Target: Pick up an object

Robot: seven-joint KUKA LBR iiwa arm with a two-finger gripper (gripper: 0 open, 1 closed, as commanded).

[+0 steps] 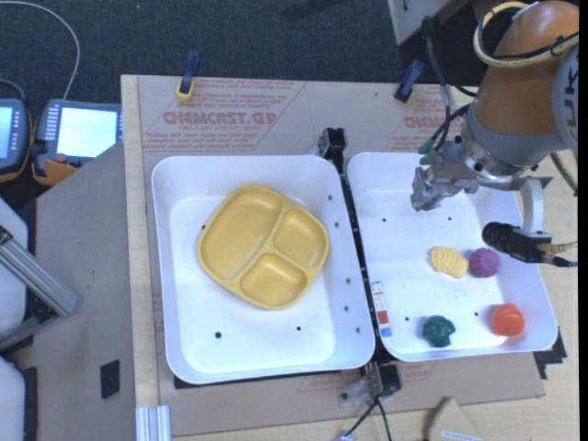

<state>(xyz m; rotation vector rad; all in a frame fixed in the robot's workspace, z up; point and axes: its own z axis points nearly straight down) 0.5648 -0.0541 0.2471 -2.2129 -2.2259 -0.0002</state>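
Over the right bin [390, 177], the gripper [424, 197], jaw state unclear, hovers apart from the yellow toy [449, 262], risking an empty grab.

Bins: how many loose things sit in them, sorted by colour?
Yellow: 2, the divided plate in the left bin and a small lump in the right bin
Purple: 1, a ball
Green: 1, a lump
Orange-red: 1, a ball
Total: 5
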